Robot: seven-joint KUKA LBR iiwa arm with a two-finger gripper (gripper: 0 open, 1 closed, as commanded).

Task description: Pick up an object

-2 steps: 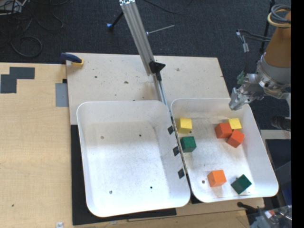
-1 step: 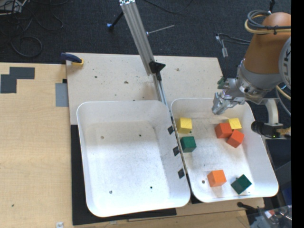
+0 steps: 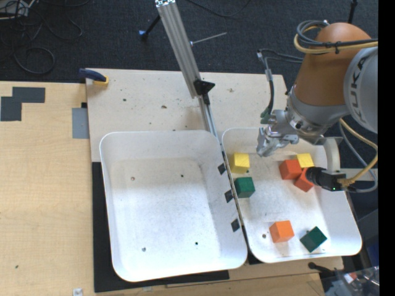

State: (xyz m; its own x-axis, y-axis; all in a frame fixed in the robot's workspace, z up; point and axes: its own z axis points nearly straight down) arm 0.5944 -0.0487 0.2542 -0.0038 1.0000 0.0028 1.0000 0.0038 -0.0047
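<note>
Reaching in from the right, the grey arm (image 3: 345, 79) with its orange band bends down over the right bin (image 3: 345, 227), its gripper (image 3: 266, 148) hanging above that bin's upper left part, nothing visible between its fingers.

I see bright, even light from above. The two white bins (image 3: 166, 227) look very bright, nearly washed out, with a soft shine on their rims. Shadows are small and soft; each block, like the orange block (image 3: 281, 230), has a faint one right beside it. The dark floor (image 3: 74, 29) at the top is dim. Everything looks a little fuzzy and grainy.
</note>
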